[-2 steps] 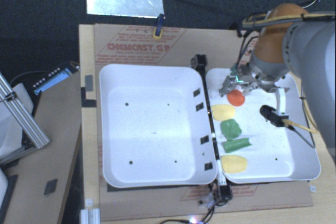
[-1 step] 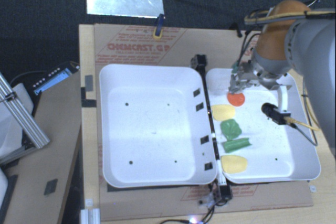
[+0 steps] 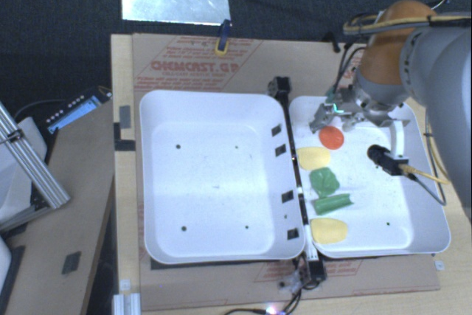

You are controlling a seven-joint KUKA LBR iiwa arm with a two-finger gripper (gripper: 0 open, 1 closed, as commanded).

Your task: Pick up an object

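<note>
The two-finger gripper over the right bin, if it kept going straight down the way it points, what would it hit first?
Most likely the round orange-red ball, which lies just below the gripper in the right white bin. Depth is unclear from this slanted view, so it might instead land on bare bin floor beside it.

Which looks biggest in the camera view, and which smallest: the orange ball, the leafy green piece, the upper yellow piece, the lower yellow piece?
1. and 2. lower yellow piece and upper yellow piece: too alike to rank.
3. leafy green piece, slightly smaller, not by much.
4. orange ball, smallest.
</note>
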